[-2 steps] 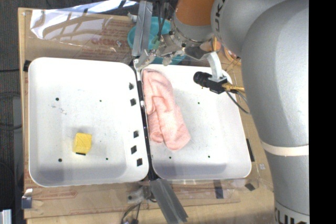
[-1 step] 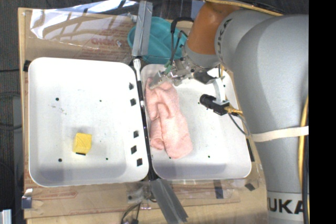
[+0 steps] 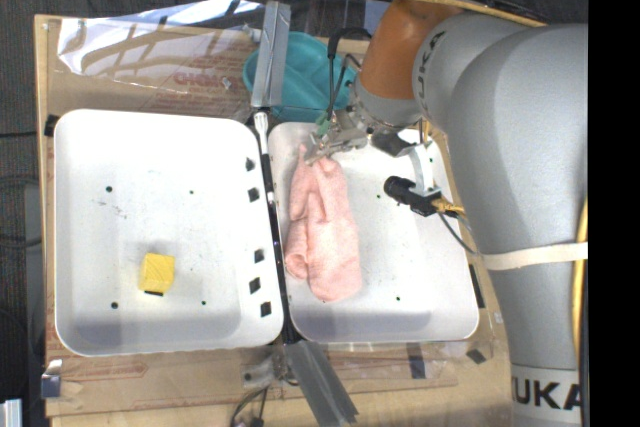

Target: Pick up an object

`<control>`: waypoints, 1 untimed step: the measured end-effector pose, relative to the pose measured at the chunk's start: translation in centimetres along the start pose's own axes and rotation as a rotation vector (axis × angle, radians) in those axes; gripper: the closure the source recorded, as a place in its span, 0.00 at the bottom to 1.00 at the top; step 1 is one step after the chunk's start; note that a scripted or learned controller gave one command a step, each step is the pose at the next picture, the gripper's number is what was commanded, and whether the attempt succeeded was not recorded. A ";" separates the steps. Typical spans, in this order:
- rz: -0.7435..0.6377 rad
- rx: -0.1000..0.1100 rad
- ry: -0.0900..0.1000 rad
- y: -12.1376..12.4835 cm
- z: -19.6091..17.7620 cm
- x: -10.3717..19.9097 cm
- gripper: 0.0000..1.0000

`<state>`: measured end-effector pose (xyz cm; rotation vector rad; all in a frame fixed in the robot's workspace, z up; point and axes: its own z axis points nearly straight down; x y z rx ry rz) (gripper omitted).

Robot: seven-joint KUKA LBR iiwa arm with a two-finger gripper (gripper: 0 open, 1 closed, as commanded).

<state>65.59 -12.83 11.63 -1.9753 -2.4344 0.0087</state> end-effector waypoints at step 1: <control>-0.109 -0.007 -0.002 1.3 -9.5 6.2 1.00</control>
